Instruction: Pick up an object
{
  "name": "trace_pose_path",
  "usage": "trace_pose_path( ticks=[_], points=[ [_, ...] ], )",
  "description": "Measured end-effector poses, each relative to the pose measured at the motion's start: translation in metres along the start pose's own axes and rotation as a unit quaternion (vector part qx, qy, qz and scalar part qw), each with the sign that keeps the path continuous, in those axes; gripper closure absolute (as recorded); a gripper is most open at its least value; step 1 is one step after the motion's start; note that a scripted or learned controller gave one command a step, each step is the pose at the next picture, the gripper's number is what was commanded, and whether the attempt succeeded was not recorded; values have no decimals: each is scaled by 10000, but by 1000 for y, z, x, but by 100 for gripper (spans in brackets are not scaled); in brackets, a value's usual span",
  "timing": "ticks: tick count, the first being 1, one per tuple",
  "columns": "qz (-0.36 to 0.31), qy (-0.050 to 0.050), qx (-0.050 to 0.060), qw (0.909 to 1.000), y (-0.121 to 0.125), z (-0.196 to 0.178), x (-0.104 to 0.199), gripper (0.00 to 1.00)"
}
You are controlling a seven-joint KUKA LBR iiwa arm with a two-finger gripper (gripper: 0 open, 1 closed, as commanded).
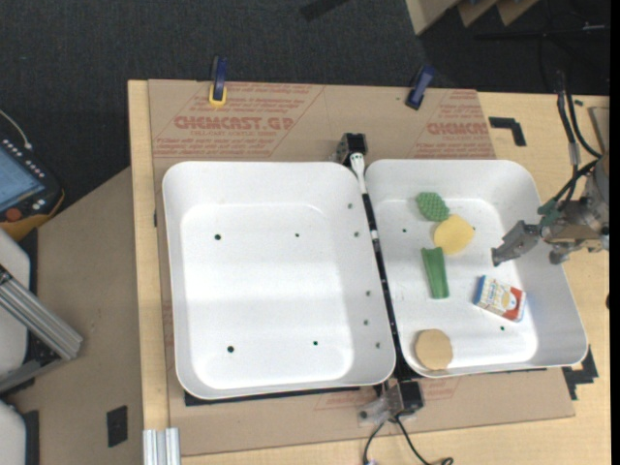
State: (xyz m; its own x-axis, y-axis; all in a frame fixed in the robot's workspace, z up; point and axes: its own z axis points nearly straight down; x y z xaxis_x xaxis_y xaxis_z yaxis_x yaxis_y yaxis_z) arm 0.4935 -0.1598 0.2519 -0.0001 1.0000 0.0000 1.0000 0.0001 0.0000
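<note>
White plastic everywhere as we look down on the two bins, and all the action sits in the right bin [552, 342]. Five candidates lie on its floor: a green textured piece [431, 204] toward the far edge, a yellow lump [453, 234] touching it on the near side, a green stick [436, 272] near the middle, a small printed carton [499, 298] toward the right wall, and a round tan disc [434, 349] by the near-left corner. We've got the gripper [508, 249] low over the right side, tip pointing into the bin, just beyond the carton. Jaws open or closed? We cannot tell from here, and nothing shows between them. So, as we judge it, nothing is picked yet: approach under way, grasp and lift both left to do. The left bin [179, 269] holds nothing to pick.
</note>
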Motion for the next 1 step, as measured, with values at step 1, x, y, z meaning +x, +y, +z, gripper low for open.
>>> trace_pose_path(
  ticks=[1],
  points=[
    [-4,-8,-16,10000,1,-11,0,100]
  ],
)
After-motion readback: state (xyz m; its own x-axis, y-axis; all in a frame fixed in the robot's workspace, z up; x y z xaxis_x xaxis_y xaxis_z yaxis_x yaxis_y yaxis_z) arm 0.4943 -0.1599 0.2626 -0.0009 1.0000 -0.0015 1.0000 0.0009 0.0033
